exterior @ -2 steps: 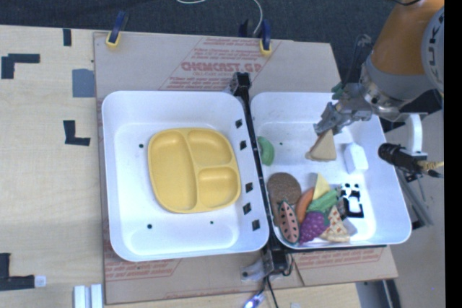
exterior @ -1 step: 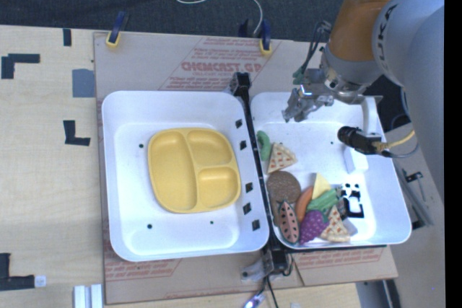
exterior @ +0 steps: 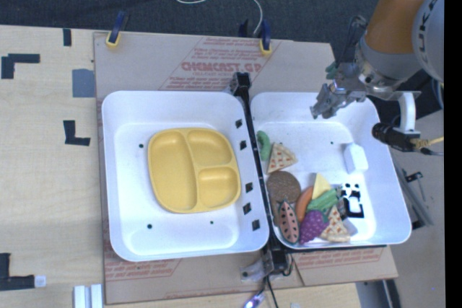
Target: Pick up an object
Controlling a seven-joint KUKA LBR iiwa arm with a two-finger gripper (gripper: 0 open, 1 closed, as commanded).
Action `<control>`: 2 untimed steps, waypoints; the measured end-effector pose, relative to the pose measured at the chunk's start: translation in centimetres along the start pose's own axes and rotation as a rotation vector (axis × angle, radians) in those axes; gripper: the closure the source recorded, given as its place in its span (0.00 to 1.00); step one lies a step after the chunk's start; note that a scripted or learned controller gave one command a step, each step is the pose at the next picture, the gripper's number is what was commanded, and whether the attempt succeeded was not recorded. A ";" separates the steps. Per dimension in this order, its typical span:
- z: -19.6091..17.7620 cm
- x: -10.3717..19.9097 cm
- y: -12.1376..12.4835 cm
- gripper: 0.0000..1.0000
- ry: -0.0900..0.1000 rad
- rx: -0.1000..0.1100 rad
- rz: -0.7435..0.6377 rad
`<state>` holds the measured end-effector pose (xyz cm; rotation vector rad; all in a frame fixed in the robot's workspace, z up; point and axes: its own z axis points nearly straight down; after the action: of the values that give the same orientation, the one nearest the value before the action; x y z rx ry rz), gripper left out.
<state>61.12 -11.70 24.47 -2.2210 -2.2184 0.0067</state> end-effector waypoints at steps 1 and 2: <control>-5.5 -1.4 -3.9 1.00 0.000 -0.008 0.000; -5.2 -1.4 -3.8 0.00 0.000 -0.004 -0.002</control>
<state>57.31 -13.05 29.66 -2.2210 -2.2223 0.0019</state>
